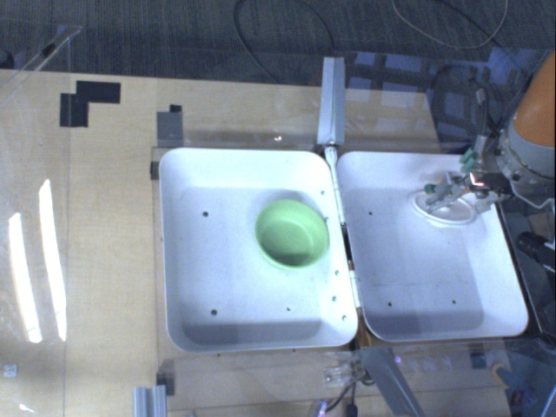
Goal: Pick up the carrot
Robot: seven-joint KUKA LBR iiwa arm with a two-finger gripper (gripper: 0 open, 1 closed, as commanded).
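My gripper hangs low over the upper right part of the right bin, reaching in from the right. Right beneath it lies a pale oval thing, like a small white dish or lid, partly covered by the gripper. The grey arm with its orange band stands at the right edge of the camera view.
A green bowl sits upright in the middle right of the left bin, near the wall between the bins. A metal post rises behind the bins' joint. Cables lie on the dark floor behind.
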